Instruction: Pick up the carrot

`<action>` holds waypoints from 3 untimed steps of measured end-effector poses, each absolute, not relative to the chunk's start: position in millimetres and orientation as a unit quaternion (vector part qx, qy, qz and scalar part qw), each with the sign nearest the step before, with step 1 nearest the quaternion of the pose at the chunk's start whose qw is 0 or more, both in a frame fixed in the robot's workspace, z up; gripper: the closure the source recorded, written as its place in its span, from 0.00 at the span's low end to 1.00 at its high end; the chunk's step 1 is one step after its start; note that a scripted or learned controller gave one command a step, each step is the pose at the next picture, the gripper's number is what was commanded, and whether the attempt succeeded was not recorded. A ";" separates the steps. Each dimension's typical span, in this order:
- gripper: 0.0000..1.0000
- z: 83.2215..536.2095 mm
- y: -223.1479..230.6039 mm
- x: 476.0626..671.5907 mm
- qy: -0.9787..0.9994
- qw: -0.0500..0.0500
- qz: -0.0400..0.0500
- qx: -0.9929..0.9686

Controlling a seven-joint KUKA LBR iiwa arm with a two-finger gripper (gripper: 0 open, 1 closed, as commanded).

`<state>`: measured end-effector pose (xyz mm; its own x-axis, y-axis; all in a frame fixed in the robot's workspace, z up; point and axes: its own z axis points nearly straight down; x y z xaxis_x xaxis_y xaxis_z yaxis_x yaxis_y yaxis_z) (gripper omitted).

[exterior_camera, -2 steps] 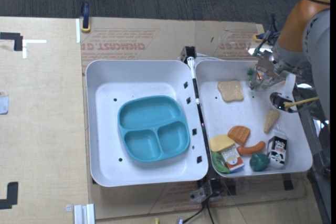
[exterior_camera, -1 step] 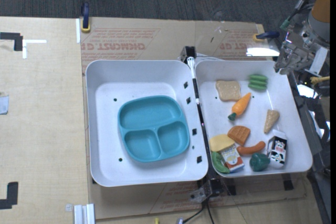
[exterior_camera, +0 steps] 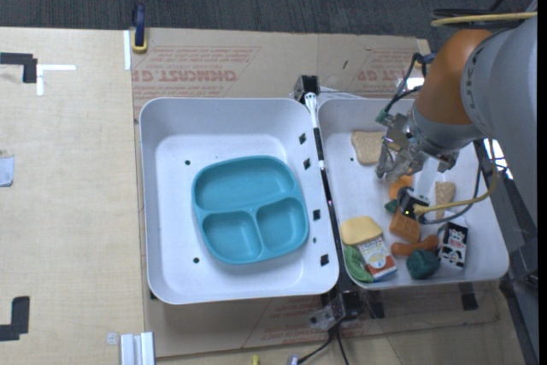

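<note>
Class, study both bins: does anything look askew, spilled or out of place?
Nothing looks spilled or broken. The toy food lies jumbled in the right bin, several pieces touching near its front. The teal divided plate sits slightly rotated in the left bin.

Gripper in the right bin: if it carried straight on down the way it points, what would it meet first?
Likely the orange carrot just under the gripper, or bare floor of the right bin beside it; depth is unclear from this slanted view.

**Bench and bins**

The bench (exterior_camera: pixel 68 209) has a pale wood top with cardboard (exterior_camera: pixel 197 68) laid over its middle. Two white bins sit on the cardboard, touching: the left bin (exterior_camera: pixel 162 209) mid-bench, the right bin (exterior_camera: pixel 342 120) toward the right edge.
</note>
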<state>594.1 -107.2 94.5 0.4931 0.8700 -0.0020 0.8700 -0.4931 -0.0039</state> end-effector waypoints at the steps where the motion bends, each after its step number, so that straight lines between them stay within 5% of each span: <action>1: 0.00 95.3 -108.1 594.4 -0.502 0.001 0.001 -0.865; 2: 0.00 121.7 -159.1 509.4 -0.580 0.001 0.001 -0.815; 3: 0.00 91.8 -178.4 514.6 -0.548 0.008 -0.004 -0.837</action>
<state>514.6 -178.4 91.8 0.4004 0.9162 0.0166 0.9163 -0.4003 -0.0094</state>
